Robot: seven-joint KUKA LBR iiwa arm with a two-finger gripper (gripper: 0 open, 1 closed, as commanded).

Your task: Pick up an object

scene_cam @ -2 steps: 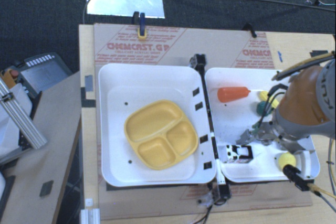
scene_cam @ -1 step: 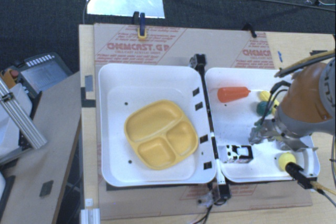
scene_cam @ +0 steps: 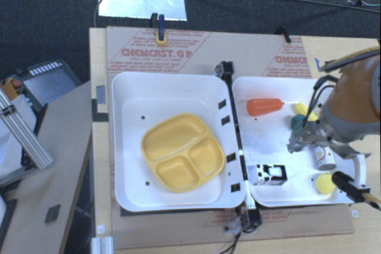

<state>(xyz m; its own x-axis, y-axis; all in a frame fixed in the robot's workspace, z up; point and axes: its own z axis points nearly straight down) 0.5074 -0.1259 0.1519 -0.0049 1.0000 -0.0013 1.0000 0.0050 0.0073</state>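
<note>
Seemingly, the gripper (scene_cam: 296,144) is hovering, grip state unclear, at nine o'clock of the small bottle (scene_cam: 324,157), likely light, stiff, slippery; grasping its middle.

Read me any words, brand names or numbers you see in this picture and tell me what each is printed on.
"CHEMCAST GP": red print on the protective sheet under the bins, upper left.
Same red logo, upper right of the sheet, partly cut off; not fully readable.
Small can label: too blurred to read.
Black-and-white carton: no legible text.
</note>
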